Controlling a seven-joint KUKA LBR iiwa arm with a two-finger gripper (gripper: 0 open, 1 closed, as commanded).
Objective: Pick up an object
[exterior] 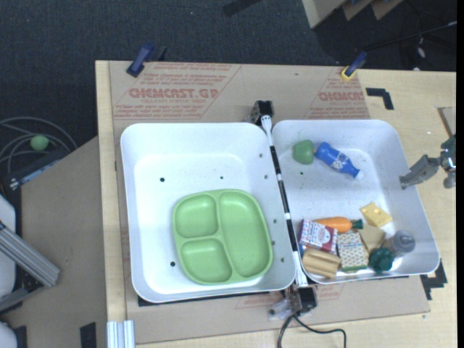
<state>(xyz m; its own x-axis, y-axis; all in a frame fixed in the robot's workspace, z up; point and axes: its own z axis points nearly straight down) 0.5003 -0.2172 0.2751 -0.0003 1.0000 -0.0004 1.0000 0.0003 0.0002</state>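
The right bin [319,187] holds the toy food. A green pepper [304,151] and a blue bottle [338,159] lie near its back. Crowded at its front are an orange carrot [335,224], a yellow cheese wedge [375,214], a red-and-white carton [317,235], a bread roll [321,262], a patterned packet [352,251], a dark green broccoli [382,259] and a small grey piece [403,243]. My gripper [428,169] reaches in at the right edge, over the bin's right rim, apart from all these objects. Most of it is cut off by the frame.
The left bin [145,165] holds a light green divided plate [220,235]. A black divider clip [262,111] sits between the bins at the back. Blue [140,60] and yellow [353,66] clamps hold the cardboard base. Cables lie at far left.
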